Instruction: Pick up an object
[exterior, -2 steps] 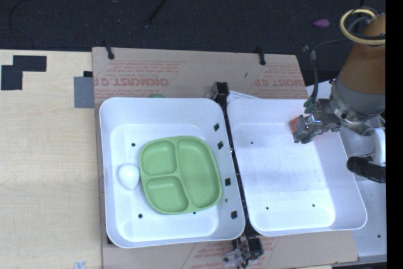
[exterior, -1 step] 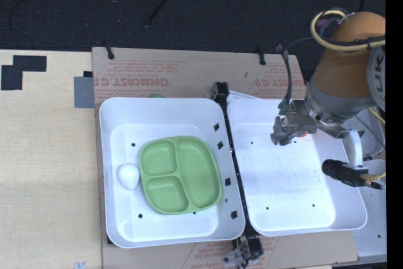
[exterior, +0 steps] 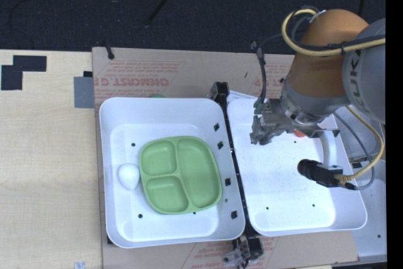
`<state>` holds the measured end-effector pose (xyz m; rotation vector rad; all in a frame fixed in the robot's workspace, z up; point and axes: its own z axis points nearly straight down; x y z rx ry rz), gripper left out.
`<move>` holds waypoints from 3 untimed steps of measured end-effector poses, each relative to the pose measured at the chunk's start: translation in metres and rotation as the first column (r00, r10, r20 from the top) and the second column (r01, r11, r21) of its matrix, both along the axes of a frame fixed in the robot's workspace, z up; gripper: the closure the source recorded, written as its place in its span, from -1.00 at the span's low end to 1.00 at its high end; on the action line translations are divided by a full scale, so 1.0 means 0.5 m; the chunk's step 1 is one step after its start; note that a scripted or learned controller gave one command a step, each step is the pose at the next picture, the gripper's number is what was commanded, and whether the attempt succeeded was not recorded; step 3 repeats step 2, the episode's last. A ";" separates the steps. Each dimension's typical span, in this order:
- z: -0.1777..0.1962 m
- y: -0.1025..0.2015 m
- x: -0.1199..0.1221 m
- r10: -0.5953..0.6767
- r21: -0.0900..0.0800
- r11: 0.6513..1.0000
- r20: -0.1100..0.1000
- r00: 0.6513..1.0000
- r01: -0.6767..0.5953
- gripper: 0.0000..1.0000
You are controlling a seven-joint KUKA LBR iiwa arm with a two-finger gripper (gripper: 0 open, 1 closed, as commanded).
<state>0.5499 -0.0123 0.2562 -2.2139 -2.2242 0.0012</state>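
Grey and orange, the robot arm [exterior: 327, 66] reaches over the right bin [exterior: 302, 211], its hand [exterior: 263, 134] low near the bin's back left; finger state cannot be told. Left bin [exterior: 119, 116] holds a green divided plate [exterior: 179, 174] touching a white egg [exterior: 128, 176].

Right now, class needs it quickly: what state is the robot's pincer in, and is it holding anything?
Pincer: over the right bin; open or closed cannot be told, and nothing is seen in it.
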 end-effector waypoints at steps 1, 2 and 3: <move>-0.005 0.086 -0.005 -0.001 -0.001 1.000 -0.001 1.000 0.001 1.00; -0.040 0.198 -0.021 0.000 -0.001 1.000 -0.004 1.000 0.000 1.00; -0.040 0.198 -0.021 0.000 -0.001 1.000 -0.004 1.000 0.000 1.00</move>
